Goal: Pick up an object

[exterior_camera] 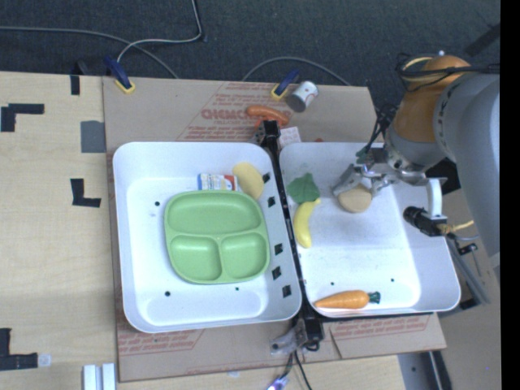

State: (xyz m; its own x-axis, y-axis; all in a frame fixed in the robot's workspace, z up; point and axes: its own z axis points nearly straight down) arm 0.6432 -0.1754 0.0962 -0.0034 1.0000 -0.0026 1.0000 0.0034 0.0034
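Note:
My gripper hangs over the upper middle of the right bin, reaching in from the right. A beige, rounded potato-like object lies right under it, touching or nearly touching it. Whether the object is gripped cannot be told. Also in the right bin are a green leafy piece, a yellow banana along the left wall, and an orange carrot near the front wall.
The left bin holds a green divided plate, a yellow fruit and a small carton. Behind the bins on the cardboard lie an orange item and a grey cylinder. A black fitting juts from the arm.

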